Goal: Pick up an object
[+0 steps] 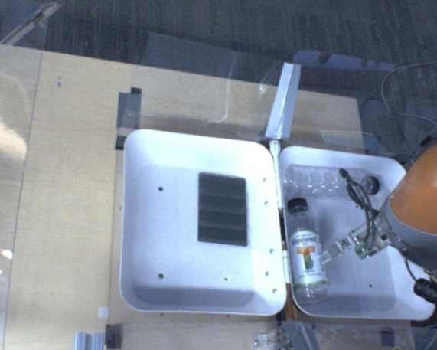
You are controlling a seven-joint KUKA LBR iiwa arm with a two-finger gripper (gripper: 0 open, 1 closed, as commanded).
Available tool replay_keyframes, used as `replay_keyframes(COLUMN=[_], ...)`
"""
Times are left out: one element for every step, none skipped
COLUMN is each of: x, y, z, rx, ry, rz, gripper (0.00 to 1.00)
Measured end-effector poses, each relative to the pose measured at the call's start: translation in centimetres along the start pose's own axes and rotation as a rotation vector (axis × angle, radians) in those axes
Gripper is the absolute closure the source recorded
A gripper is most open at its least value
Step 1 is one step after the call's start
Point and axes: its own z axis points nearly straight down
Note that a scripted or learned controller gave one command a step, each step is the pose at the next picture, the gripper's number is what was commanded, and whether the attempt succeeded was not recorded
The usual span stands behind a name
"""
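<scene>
2 bins: left bin [147,202] w/ dark pad [222,208]
right bin [376,289]: bottle [306,252] lying
gripper [340,250]: beside bottle, finger state unclear

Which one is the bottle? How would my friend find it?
Look at the right white bin, the one under the robot arm. Along its left side lies a clear plastic bottle with a black cap and a green, white and orange label. The left bin holds just a dark flat rectangle.

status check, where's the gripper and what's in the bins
Gripper low in right bin, beside the bottle, nothing between its fingers. Bottle lying flat, cap up-frame. Dark pad in left bin.
</scene>
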Motion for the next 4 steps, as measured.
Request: replay_keyframes(x=[0.0, -1.5, -5.2, -8.2], y=[0.4, 3.5, 8.5, 7.0], z=[1.9, 3.4, 5.0, -5.9], rx=[0.006, 0.032, 0.032, 0.03], ry=[-0.013, -0.004, -0.007, 0.028], rz=[0.013, 0.168, 0.297, 0.437], gripper=[0.0, 0.0, 0.0, 0.0])
